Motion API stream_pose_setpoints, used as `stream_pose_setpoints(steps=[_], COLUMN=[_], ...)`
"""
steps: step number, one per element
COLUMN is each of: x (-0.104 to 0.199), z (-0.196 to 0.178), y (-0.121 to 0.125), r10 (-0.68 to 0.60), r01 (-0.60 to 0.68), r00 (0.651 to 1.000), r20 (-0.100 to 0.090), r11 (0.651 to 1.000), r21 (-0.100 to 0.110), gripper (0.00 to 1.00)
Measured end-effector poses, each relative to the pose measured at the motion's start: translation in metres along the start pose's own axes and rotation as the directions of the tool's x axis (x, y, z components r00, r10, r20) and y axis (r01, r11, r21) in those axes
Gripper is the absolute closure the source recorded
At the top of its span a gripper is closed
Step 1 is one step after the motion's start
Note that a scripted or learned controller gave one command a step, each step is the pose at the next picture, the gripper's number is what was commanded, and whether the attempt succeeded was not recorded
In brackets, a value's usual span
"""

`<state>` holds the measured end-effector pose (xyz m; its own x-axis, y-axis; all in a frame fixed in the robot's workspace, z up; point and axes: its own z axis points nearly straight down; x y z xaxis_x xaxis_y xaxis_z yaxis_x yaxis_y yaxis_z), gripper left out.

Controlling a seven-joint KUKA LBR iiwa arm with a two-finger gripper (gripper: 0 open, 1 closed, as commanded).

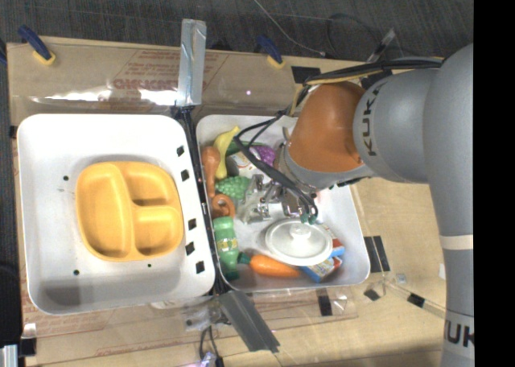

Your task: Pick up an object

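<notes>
Arm (418, 128): grey, comes in from right, bends over right bin; orange band (326, 128) sits above wrist, over bin's far half.
Gripper (278, 200): points down into mid of right bin, metal parts just above the toys, betw green item and white lid.
Fingers: can't tell if wide or narrow; nothing seen held betw them.
Writing: "KUKA" reads on grey arm near orange band; part "KU" on lower arm segment at near right. Faint red print on plastic sheet (141, 80) at far left of counter, not readable.
Counter (96, 59): brownish, clear plastic sheet over far side, blue clips on far edge, silver tape strip betw bins.
Left bin (40, 148): white, holds yellow divided tray (129, 208), near centre, 3 compartments.
Right bin (354, 224): white, crowded w/ toys.
White lid (298, 243): round w/ knob, near-right of gripper, close to it.
Carrot (273, 266): orange, lies along near wall, touching lid's near edge.
Green bottle (225, 243): by left wall, near corner.
Green bumpy item (233, 188): just left of gripper.
Banana (224, 142): yellow, far-left corner.
Purple item (261, 152): far side, partly under wrist.
</notes>
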<state>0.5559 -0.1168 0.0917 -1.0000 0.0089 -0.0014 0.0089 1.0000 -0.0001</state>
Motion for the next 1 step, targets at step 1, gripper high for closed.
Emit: stream_pose_setpoints(steps=[1], x=[-0.0011], z=[-0.0105], y=[0.0017], r10=[-0.007], r01=[0.007], r00=[1.0], r20=[0.002], r11=[1.0], r21=[0.0], gripper=[1.0])
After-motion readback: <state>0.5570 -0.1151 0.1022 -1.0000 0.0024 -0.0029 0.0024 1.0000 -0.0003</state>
